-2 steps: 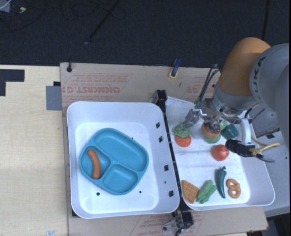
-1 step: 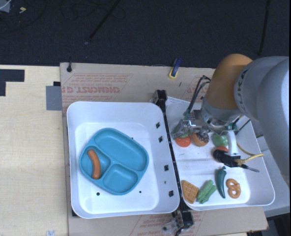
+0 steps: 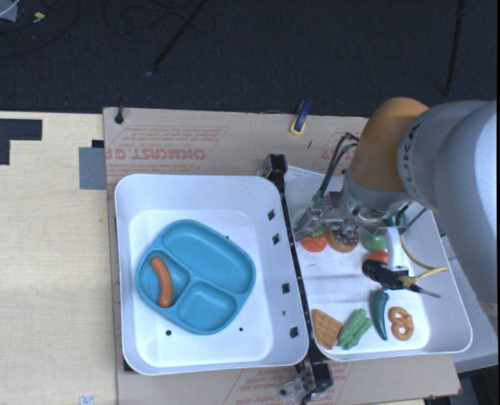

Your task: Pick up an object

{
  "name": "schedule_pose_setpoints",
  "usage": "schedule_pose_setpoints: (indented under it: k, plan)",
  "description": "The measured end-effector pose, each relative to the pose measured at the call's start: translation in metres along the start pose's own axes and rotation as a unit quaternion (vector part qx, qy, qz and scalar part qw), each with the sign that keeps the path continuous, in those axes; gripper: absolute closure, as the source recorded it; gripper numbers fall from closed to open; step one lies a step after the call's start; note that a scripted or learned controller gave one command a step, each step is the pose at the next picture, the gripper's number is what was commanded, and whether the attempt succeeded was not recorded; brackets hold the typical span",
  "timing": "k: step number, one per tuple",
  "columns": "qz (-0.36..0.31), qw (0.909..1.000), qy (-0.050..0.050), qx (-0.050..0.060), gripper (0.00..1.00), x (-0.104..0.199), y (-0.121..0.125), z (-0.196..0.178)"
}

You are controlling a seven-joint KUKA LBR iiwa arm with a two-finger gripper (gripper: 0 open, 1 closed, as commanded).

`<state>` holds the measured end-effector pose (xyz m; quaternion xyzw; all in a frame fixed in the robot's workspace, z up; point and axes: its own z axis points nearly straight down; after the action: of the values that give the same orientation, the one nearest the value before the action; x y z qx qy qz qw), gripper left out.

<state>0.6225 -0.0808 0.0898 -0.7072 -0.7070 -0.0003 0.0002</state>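
Two bins: left holds a blue tray with sausage; gripper state unclear.

Single fixed camera, mounted above bench, angled down; both bins framed, arm entering from right.

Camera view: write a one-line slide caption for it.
Gripper lowered into the right bin over toy foods; blue tray with a sausage sits in the left bin.
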Motion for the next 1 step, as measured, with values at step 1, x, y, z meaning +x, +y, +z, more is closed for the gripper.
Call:
schedule_pose_setpoints:
  k: [1]
  plan:
    - [0.002,1.0,-0.001,-0.001,1.0,-0.0015,0.001,-0.0119]
